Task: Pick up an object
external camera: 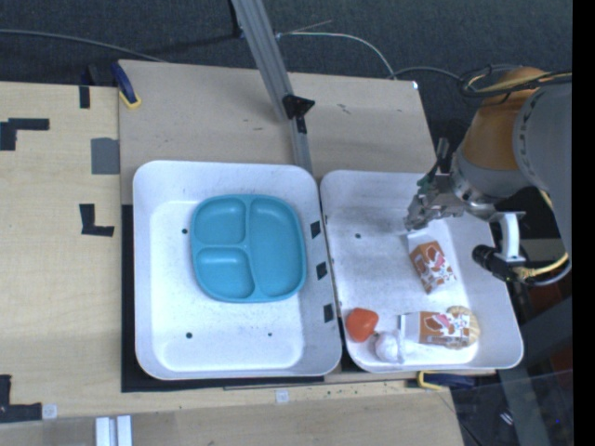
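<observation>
White right bin (372, 249): snack packet (432, 266) (upright-ish) just below hand (416, 216).

The hand (418, 214) sits low in the right bin (372, 249), near its upper edge, just above a snack packet (432, 266). A second packet (448, 327), an orange ball (363, 322) and a white object (387, 347) lie along the bin's lower edge. A blue divided plate (248, 248) rests in the left bin (167, 342).

Light wooden table (56, 249) with black tape marks, left white bin (158, 277) holding a teal divided plate (248, 247), grey metal pole (265, 49) slanting across the top, thin cable (358, 43) on dark carpet, blue-yellow item (126, 85), perhaps a clamp
</observation>
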Tool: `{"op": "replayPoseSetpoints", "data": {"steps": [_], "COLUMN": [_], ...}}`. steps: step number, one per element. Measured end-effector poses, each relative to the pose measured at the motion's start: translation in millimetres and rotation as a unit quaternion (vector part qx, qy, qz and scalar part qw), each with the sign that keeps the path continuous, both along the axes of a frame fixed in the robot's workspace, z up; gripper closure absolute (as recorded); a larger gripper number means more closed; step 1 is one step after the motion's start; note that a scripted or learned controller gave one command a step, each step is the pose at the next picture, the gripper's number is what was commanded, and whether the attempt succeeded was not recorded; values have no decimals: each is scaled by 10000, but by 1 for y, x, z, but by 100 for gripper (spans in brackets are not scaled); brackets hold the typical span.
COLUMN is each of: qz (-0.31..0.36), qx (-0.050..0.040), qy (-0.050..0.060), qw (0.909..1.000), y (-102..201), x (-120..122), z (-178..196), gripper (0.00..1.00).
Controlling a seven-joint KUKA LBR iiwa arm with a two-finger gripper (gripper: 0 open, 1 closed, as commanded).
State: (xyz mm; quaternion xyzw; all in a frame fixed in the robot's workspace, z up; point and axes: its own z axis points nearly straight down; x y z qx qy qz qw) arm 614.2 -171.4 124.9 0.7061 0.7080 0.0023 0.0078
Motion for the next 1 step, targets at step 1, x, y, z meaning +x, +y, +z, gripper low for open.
{"op": "replayPoseSetpoints", "data": {"steps": [1], "qz": [0], "qx": [35], "qy": [52], "qw": [10000], "y": [6], "x": [9], "z": [50], "gripper": [100]}}
